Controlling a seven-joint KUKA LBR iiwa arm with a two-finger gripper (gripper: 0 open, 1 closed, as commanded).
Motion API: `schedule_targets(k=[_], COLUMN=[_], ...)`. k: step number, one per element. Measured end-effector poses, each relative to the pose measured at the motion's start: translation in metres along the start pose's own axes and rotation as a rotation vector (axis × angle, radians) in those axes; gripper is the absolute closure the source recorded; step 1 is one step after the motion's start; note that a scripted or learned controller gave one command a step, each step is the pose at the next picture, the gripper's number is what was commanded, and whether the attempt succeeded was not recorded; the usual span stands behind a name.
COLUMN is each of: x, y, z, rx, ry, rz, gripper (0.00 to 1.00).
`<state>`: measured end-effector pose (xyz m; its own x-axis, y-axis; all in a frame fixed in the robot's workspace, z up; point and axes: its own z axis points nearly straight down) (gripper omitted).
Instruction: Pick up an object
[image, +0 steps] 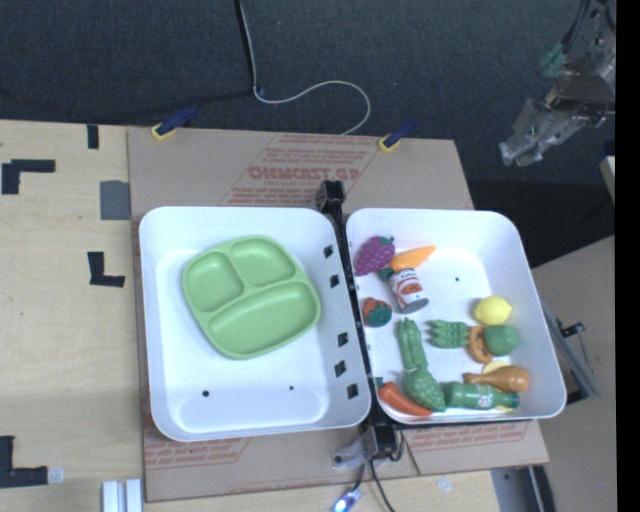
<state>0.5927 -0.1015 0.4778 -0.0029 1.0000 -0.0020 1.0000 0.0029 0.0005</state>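
On the bench, the left white bin (160, 390) carries a green plastic plate with three compartments (252, 295), lying flat near its middle. The right white bin (500, 235) holds a heap of small plastic toy foods: a purple grape bunch (374, 254), a little red-labelled can (408, 289), a yellow lemon (492, 310). They are probably light, stiff and rather slippery; the can's straight sides look the surest hold. The pincer (535, 130) hangs well apart, above the bin's far right corner, and whether it is spread cannot be told.
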Motion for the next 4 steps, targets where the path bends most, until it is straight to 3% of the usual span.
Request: schedule_targets(k=[1, 2, 3, 4], x=[-0.001, 0.165, 0.143, 0.137], y=[-0.072, -0.043, -0.111, -0.108], z=[0.055, -0.002, 0.018, -0.062], rx=[0.009, -0.004, 0.005, -0.008], ry=[0.003, 0.007, 0.002, 0.002], rz=[0.004, -0.017, 0.002, 0.001], gripper=[1.0, 1.0, 1.0, 1.0])
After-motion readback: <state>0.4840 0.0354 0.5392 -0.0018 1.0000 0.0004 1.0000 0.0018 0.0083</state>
